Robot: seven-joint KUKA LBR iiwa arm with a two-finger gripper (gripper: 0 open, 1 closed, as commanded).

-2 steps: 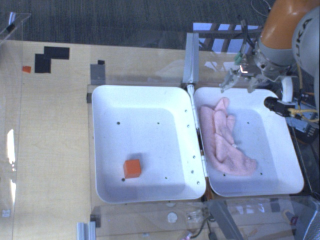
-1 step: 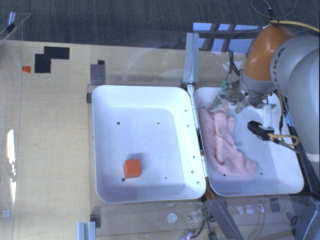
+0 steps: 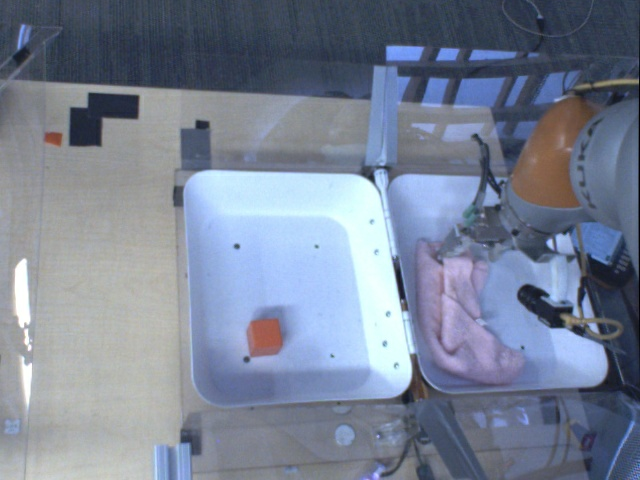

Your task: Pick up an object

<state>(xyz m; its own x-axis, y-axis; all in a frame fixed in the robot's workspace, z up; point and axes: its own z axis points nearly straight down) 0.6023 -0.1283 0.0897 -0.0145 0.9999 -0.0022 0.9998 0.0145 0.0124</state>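
The arm (image 3: 590,163) bends down over the right bin (image 3: 560,368), its gripper (image 3: 478,240) at the pink cloth's (image 3: 455,313) upper edge; grip state cannot be told.

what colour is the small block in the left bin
Orange. The block shows clearly in the camera view, lying on the left bin floor.

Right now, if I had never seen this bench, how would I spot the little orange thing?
Find the two white bins side by side and take the left bin. Near its front-left corner sits a small orange block. It lies alone on bare white, while the other bin holds a crumpled pink cloth.
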